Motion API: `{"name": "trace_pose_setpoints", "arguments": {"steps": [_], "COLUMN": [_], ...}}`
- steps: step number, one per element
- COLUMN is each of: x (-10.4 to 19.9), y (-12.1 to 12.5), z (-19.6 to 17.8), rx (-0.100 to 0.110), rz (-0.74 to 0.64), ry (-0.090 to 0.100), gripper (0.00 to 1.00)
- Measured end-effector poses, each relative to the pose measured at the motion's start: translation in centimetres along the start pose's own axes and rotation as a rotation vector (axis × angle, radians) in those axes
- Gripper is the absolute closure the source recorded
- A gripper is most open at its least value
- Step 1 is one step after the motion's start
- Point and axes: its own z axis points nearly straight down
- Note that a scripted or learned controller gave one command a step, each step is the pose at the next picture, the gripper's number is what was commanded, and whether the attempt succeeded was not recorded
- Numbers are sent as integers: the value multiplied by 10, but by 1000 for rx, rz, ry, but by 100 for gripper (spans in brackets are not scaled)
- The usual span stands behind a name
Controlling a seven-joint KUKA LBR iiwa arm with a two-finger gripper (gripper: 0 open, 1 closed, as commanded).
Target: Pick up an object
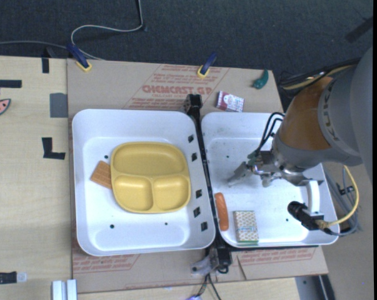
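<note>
My gripper (246, 171) hangs low over the middle of the right bin (238, 130), with the grey and orange arm coming in from the right. An orange sausage-shaped piece (221, 210) lies along that bin's left wall, below and left of the gripper. A pale green speckled block (245, 225) rests near the bin's front edge, apart from the gripper. In the left bin (88, 167) sits a yellow divided plate (152, 175), with a brown flat piece (101, 175) sticking out from under its left side.
A small red and white packet (229, 101) lies on the cardboard behind the right bin. A green clip (261, 79) and yellow clamps (206, 68) sit along the cardboard's far edge. A black divider (201, 167) runs between the bins.
</note>
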Motion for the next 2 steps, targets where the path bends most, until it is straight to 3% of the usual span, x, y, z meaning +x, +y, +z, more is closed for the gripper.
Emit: {"name": "trace_pose_setpoints", "arguments": {"steps": [1, 2], "x": [-1, -2], "y": [43, 44], "z": [48, 38], "rx": [-4, -6], "rz": [-2, -2], "ry": [0, -3], "gripper": [0, 100]}}
